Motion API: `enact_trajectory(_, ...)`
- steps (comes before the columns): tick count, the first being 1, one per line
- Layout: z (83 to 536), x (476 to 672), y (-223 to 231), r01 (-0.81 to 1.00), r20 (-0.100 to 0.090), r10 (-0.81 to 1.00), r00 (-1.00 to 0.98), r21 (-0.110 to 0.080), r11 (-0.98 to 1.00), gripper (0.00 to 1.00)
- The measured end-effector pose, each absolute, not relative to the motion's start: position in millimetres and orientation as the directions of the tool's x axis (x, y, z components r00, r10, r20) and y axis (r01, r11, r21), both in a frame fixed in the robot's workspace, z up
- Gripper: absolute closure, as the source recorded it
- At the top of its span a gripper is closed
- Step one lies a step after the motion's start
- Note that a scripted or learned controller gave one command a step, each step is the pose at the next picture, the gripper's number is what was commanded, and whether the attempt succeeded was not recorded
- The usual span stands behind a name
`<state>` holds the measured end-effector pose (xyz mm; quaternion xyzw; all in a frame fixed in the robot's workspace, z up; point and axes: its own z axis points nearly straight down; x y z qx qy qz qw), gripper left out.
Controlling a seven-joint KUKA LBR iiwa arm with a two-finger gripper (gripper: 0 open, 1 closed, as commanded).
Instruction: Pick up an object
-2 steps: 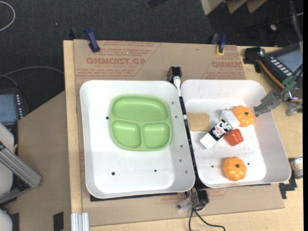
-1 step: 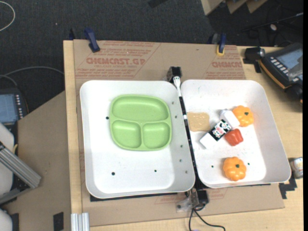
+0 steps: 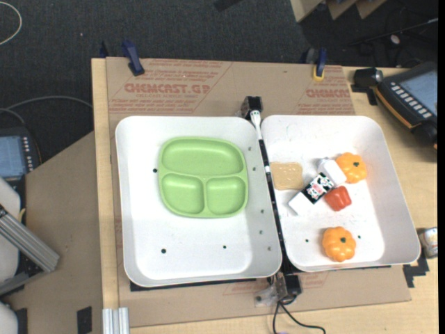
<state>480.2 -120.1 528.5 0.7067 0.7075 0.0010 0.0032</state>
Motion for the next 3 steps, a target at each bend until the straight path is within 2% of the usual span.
enact_trajectory(1, 400, 478.4, -101, 1.0, 0.003, 1.0, 0.0, -0.014, 0.0, 1.0)
enact_trajectory(2, 474, 479.2, -208, 1.0, -0.007, 1.0, 0.007, 0.009, -0.007, 1.0)
enact_trajectory(3, 363, 478.9, -186, 1.0, 0.003, 1.0, 0.0, -0.008, 0.0, 1.0)
